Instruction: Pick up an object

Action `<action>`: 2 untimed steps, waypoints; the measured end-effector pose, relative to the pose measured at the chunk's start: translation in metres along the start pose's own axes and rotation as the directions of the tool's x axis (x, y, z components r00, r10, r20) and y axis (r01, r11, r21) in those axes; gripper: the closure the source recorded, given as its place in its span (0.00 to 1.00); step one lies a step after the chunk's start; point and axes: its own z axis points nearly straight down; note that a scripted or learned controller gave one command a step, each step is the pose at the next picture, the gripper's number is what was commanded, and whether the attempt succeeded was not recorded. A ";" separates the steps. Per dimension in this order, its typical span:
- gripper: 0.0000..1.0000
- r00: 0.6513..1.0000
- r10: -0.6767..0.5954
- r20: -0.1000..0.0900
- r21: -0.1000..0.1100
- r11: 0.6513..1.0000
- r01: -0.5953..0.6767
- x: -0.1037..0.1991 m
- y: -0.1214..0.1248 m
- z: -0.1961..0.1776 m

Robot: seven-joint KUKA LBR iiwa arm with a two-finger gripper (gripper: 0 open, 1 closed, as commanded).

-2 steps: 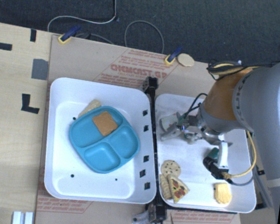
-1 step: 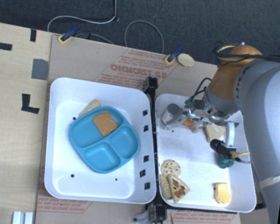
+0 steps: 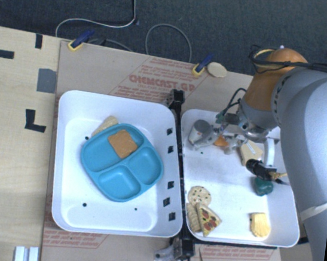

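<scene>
The wooden bench spreads under everything, and a brown cardboard sheet lies on it beneath both bins. My arm comes in from the right of the camera view, grey and bulky, covering the far right corner of the right bin. The left bin sits just beside it, the two rims touching along the middle.

Most of the left bin's floor is taken by a blue divided plate, lying flat. A tan square slice lies in the plate's far compartment. A pale flat piece peeks out behind the plate's far left edge, partly under the rim.

My pincer hangs low over the far left part of the right bin, close to the wall it shares with the left bin. I cannot tell whether it is wide or narrow, and I see nothing held in it. A small orange piece lies on the bin floor just under it, and a pale wedge lies just to its right.

The other things lie in that same right bin. A pizza slice rests at the near wall, touching a round cracker just behind it. A yellow chunk lies near the near right corner. A teal lump lies by the right side, between the chunk and the wedge.

Outside the bins, a pale oval thing rests on the cardboard's far edge
</scene>
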 end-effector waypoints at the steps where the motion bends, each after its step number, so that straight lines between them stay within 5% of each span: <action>1: 0.00 1.000 0.003 0.004 -0.003 1.000 -0.003 0.001 0.000 0.000; 2: 0.00 1.000 0.003 0.003 -0.003 1.000 -0.003 0.001 0.000 0.000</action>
